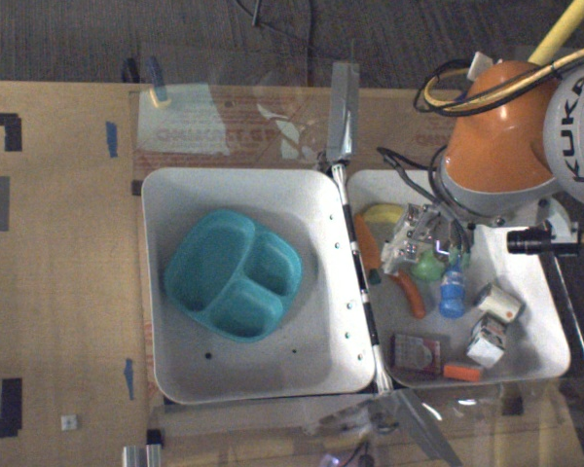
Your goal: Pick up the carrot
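A: Going left to right, we have the counter (58,261) of flat tan board, then the left bin (175,358), smooth white plastic, with a teal divided tray (234,275) lying in it, rounded and glossy.

B: And the carrot?

A: In the right bin (550,358), near its left wall. We take the orange tapered stick (412,295) just under the hand (414,246) to be the carrot; another orange strip (367,241) lies along the wall, so we cannot be sure which. Beside them sit a green lump (428,266), a blue bottle (452,293) and a yellow piece (380,214).

B: Is the hand closed?

A: We cannot tell; the metal tip is too cluttered to read. We see nothing held in it.

B: So how do we do this well?

A: We judge it best to line up across the carrot's narrow width, come straight down, and keep clear of the bottle and green lump. It looks slick and hard, so we grip mid-length.
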